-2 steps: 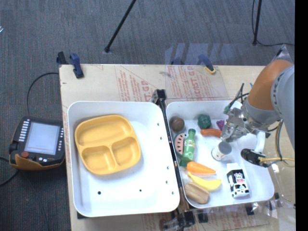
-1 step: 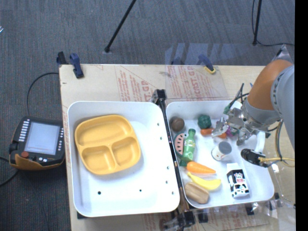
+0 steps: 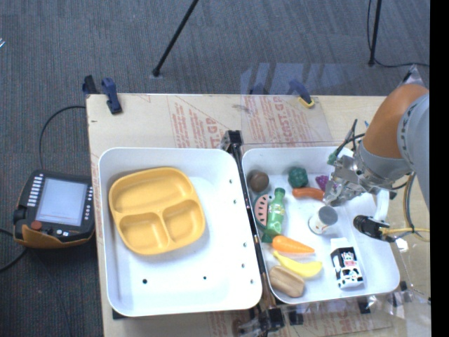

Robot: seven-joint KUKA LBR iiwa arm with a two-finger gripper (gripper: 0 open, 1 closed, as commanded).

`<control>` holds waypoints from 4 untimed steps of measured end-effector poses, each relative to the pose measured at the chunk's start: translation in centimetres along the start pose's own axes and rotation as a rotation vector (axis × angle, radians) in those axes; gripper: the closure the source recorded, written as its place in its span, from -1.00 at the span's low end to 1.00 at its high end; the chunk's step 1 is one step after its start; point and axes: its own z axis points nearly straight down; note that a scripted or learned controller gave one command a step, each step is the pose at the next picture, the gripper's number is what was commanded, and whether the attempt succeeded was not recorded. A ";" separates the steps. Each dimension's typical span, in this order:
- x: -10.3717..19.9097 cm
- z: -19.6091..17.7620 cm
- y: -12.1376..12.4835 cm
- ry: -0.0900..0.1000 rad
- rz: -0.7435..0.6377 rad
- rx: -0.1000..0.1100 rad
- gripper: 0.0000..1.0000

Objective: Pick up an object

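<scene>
Gripper (image 3: 335, 192) low over right bin (image 3: 382, 276), beside small white cup (image 3: 323, 220) and orange carrot piece (image 3: 307, 194) — jaw state cannot be told, nothing seen between fingers, yellow divided tray (image 3: 156, 210) in left bin (image 3: 119, 286) — green bottle (image 3: 276, 212), banana (image 3: 297, 264), milk carton (image 3: 346, 266) lying apart.

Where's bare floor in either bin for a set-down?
Left white bin: a bare strip along the front wall, below the yellow divided plastic tray, and a narrower one on its right. Right white bin is crowded: green bottle, orange carrot, yellow banana, small white cup, black-and-white carton, gripper.
</scene>
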 end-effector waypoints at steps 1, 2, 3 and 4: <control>0.0 0.0 0.0 -0.001 -0.001 0.000 -1.00; 0.0 -0.8 0.0 0.000 -0.004 0.002 1.00; 5.1 1.8 -2.6 0.002 0.332 0.000 1.00; 0.1 -5.6 -2.4 0.002 0.633 -0.005 1.00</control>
